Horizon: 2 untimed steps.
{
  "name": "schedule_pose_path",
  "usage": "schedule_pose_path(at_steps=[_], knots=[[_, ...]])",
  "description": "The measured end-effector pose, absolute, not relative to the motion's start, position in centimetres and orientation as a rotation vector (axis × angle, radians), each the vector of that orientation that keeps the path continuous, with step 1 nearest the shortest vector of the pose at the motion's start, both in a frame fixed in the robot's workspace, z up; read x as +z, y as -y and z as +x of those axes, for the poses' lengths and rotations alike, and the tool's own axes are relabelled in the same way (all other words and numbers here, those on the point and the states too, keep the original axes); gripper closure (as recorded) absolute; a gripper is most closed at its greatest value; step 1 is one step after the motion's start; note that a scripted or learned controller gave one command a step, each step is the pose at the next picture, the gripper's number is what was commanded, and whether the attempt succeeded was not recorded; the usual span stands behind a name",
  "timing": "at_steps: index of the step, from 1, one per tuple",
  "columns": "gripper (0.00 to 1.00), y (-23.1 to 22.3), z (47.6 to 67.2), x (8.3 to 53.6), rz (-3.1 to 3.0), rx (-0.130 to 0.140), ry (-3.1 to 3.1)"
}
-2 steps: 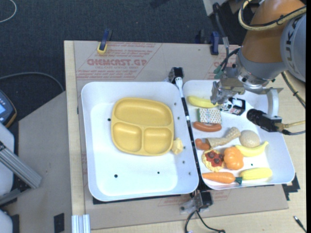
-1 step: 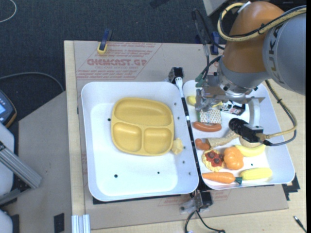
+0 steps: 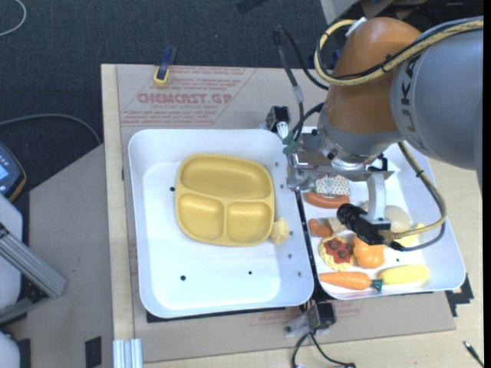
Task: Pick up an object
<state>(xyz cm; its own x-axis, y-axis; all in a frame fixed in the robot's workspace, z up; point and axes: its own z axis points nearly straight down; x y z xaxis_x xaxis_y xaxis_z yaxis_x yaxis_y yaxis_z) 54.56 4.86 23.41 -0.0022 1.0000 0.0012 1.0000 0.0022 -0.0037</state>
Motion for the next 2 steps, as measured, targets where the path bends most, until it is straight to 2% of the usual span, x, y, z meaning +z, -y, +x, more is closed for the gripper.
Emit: schedule_pose_path(at_steps=[1,2], knots=[[1.0,-7.7,50.6,23.1,-2.216,0.005,2.22],[1.0,-7.5,52.3,22.9,-2.222,-0.002,2.223]])
